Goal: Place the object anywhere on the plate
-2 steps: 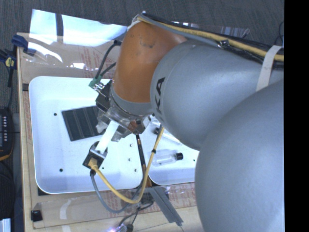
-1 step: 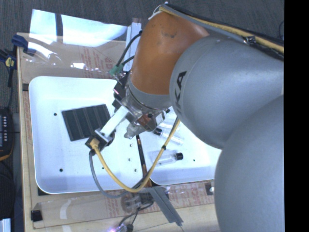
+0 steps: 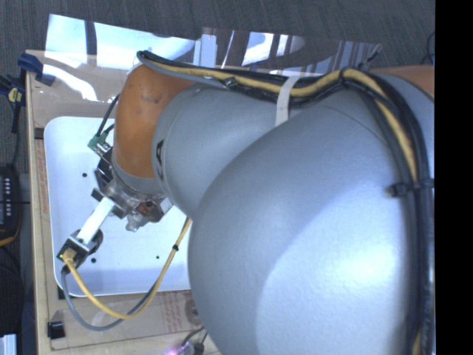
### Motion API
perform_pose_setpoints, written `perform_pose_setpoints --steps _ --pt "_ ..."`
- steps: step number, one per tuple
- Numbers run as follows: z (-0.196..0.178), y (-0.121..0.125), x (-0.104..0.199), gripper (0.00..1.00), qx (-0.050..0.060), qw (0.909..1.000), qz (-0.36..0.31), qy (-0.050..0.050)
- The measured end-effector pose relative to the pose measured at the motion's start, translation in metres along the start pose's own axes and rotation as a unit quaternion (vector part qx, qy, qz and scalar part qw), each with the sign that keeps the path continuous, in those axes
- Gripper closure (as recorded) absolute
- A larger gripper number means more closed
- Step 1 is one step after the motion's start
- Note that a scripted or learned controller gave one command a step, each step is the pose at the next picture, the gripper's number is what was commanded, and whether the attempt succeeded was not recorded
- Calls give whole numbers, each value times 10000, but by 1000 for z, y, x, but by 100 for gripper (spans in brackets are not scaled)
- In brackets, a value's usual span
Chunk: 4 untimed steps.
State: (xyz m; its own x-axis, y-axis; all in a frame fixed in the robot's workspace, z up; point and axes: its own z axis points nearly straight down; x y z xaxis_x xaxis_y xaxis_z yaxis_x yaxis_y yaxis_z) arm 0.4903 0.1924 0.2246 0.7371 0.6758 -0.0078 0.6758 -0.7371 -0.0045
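The grey arm bulks nearest the camera across the centre and right of the frame. It reaches down-left, so its orange band and gripper hang over the white bin at left. That bulk hides the object and plate. I cannot tell whether the gripper is open or holding anything.

The grey arm with its orange band looms over a white bin, covering much of it.
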Motion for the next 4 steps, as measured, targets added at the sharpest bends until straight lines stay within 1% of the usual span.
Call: perform_pose_setpoints --steps 1,2,3,4 --pt "49 67 31 100 -8 9986 -527 13" --pt "9 70 87 100 -25 9965 829 52" --pt "7 82 128 100 -26 9976 686 50" --pt "-43 73 120 100 -16 9777 -2099 25"
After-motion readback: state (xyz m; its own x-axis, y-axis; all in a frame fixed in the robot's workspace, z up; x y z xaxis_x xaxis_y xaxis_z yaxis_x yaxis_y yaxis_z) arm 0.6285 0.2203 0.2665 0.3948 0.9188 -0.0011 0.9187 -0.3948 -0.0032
